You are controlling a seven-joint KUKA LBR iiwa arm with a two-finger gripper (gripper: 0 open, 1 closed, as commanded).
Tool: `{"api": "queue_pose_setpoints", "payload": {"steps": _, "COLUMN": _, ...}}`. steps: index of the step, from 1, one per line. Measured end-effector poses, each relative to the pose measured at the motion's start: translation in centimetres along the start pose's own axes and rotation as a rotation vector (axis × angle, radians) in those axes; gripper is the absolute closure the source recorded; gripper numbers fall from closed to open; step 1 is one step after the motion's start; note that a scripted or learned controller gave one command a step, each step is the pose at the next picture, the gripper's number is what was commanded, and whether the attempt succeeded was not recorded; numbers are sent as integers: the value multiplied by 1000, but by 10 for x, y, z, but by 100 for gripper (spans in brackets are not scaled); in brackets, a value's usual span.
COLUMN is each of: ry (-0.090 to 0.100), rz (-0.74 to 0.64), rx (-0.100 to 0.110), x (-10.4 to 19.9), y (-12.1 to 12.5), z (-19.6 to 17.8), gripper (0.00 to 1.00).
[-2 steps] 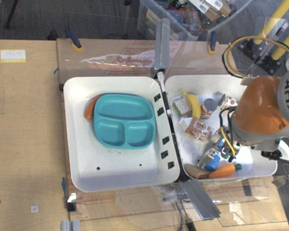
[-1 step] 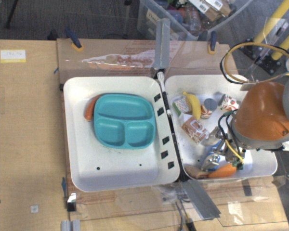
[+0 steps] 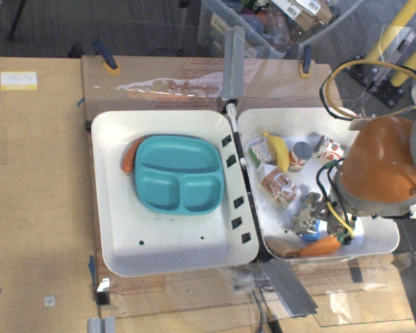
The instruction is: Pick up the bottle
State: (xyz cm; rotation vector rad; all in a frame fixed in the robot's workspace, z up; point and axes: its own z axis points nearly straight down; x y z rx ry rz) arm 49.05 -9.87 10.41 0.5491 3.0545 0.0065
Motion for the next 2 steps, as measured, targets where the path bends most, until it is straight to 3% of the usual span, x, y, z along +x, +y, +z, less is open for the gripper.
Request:
{"api": "queue_pose_setpoints", "payload": {"steps": 1, "ry": 30, "rz": -106, "rx": 6, "x": -72, "y": 48, "z": -194, "gripper": 100}}
{"api": "queue_pose_setpoints", "payload": {"steps": 2, "ry": 30, "rz": -105, "rx": 6, "x": -72, "y": 48, "z": -194, "gripper": 0}}
